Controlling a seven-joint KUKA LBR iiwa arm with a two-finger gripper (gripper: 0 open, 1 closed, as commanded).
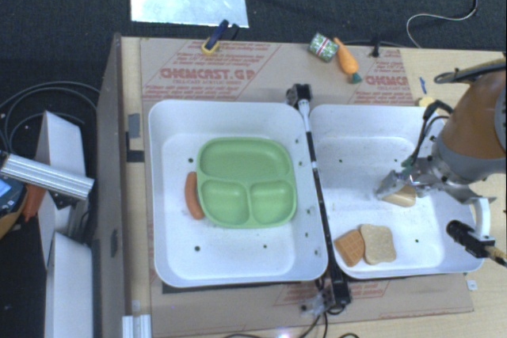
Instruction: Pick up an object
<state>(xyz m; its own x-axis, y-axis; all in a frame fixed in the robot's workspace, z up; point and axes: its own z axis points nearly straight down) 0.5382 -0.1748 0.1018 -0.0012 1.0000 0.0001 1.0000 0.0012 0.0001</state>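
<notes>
Two white bins sit side by side on the bench. The right bin (356, 146) holds the gripper (394, 186), which reaches in from the right and is down at the bin floor. Its metal fingers (388, 184) point left and lie right against a pale wedge-shaped piece (400, 198), which looks like cheese or bread; the piece is just beside and partly under the fingertips. How far apart the fingers stand cannot be told from this slant, nor whether the wedge is between them. Near the front wall of the same bin lie a slice of bread (379, 244) and a browner slice (349, 247), touching each other and apart from the gripper. The left bin (170, 170) holds a green divided plate (245, 181) with an orange sausage (192, 195) just beside its left edge.
</notes>
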